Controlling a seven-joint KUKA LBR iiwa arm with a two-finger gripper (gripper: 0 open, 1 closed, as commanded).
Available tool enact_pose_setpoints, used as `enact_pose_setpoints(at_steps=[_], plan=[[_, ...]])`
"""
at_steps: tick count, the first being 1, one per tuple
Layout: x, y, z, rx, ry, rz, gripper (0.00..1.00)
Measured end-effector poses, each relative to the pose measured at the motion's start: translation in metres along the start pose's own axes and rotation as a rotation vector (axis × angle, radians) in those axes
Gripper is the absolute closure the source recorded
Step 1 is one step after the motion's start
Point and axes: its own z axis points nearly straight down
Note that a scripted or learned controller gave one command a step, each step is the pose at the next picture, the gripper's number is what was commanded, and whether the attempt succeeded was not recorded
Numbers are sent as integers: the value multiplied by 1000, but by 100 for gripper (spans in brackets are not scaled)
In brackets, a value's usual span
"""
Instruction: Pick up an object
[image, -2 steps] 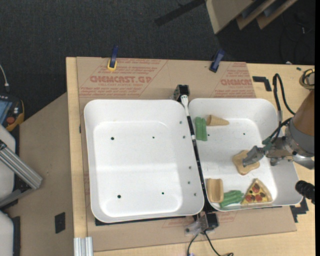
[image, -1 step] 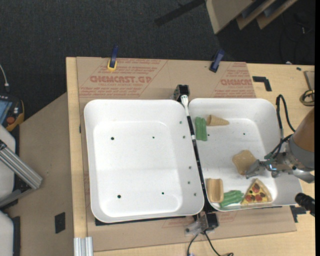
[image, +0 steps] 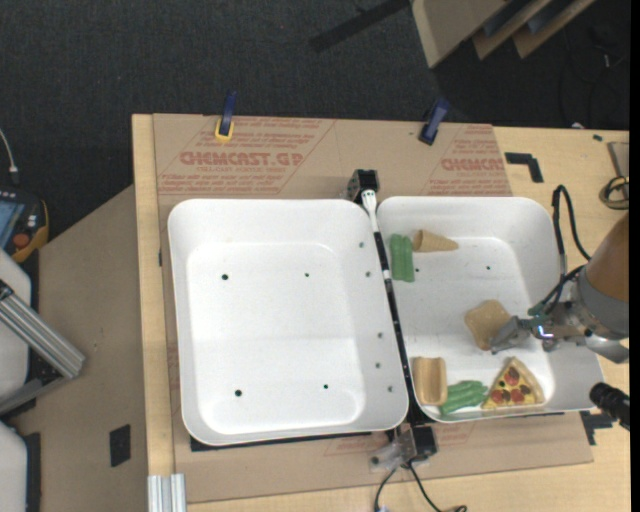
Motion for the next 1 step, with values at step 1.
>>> enact_pose_setpoints(at_steps=[1], plan=[[7,0,-4,-1,0,-2,0]])
